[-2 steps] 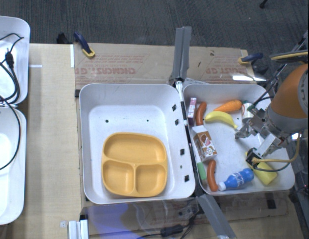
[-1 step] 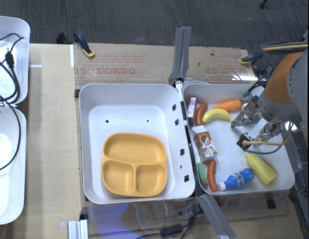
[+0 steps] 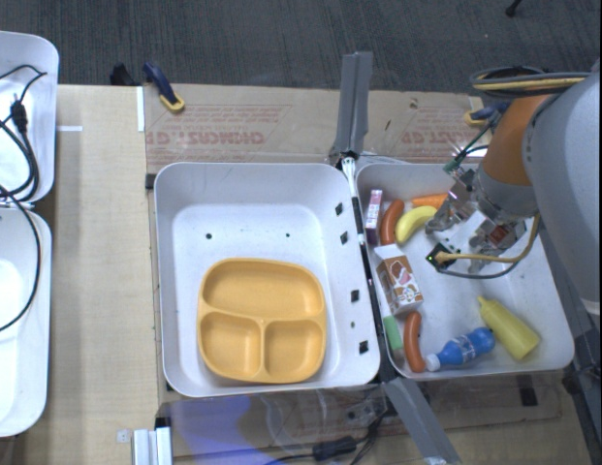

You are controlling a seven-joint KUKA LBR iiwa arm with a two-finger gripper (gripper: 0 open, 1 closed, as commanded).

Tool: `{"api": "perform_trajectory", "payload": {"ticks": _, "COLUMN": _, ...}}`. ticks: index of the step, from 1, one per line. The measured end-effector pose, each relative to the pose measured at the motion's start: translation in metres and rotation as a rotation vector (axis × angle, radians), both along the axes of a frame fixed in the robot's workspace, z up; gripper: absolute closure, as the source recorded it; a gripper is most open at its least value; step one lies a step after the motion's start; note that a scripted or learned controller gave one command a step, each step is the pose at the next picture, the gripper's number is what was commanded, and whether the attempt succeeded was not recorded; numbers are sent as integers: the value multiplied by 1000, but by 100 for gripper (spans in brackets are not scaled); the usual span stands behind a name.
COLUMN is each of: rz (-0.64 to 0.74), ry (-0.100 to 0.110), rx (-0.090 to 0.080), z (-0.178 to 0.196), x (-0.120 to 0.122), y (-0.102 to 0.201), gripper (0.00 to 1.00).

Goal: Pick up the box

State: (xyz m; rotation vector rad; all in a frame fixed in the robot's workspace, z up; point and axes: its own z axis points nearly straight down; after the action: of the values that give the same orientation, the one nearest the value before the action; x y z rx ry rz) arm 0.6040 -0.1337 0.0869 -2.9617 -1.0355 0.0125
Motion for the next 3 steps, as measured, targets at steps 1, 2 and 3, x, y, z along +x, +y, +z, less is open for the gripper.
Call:
{"api": "perform_trajectory", "payload": {"ticks": 1, "rz": -105, "ry": 3, "rx": -1, "z": 0, "x": -36, "y": 11, "gripper": 0}}
{"api": "perform_trajectory", "payload": {"ticks": 2, "rz": -108, "ry": 13, "rx": 0, "z": 4, "x": -38, "y": 8, "gripper": 100}}
{"api": "perform_trajectory", "payload": {"ticks": 3, "rz": -108, "ry": 13, "rx": 0, "z": 4, "x": -38, "y": 8, "gripper": 0}}
